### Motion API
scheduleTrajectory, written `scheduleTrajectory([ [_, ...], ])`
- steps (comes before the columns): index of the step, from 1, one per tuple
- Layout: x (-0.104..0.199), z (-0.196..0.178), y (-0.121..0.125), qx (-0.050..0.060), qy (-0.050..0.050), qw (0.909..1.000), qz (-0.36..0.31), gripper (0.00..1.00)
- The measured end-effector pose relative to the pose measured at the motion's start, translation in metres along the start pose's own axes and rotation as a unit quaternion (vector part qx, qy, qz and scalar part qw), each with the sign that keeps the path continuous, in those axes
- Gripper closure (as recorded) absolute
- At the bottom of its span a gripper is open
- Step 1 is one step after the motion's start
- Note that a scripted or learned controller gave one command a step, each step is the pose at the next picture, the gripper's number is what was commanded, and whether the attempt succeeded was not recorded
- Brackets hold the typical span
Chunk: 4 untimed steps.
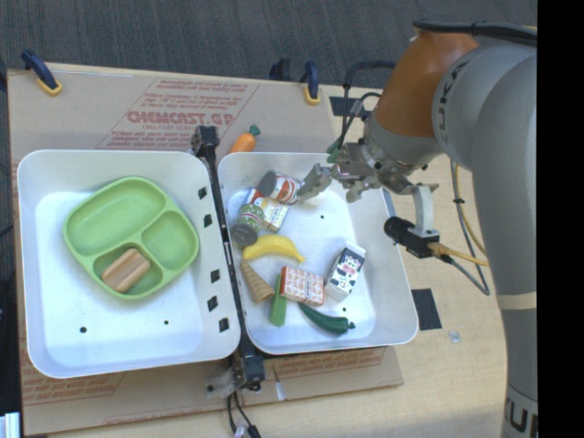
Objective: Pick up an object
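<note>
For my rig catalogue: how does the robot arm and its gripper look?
The grey, rounded robot arm carries an orange band above the wrist. Its small metallic two-finger gripper is silvery. Black cables loop beside it, and a yellow cable trails below.

Lt green tray (105,210), yellow banana (272,248), blk/white cow-print carton (345,273), orange carrot (243,140), white bins (36,272).

The hand (319,179) is seen over the far edge of the right bin (388,272), just right of two cans (271,203). Nearer than the hand, a banana (272,248), a carton (345,273) and a cucumber (325,319) are spread. Far to its left, a divided plate (132,235) is held in the left bin (55,327)
</note>
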<state>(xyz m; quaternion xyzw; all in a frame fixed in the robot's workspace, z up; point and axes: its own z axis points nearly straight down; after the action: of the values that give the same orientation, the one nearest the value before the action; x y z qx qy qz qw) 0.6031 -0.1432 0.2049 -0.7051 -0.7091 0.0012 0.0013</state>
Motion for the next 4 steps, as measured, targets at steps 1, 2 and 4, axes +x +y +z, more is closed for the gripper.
scheduleTrajectory([
  [1,0.011,0.044,-0.087,0.001,0.000,1.0000,-0.001,0.00],
  [2,-0.068,0.101,-0.062,-0.001,0.000,1.0000,0.001,0.00],
  [4,-0.068,0.074,-0.124,-0.001,-0.001,1.0000,-0.004,1.00],
])
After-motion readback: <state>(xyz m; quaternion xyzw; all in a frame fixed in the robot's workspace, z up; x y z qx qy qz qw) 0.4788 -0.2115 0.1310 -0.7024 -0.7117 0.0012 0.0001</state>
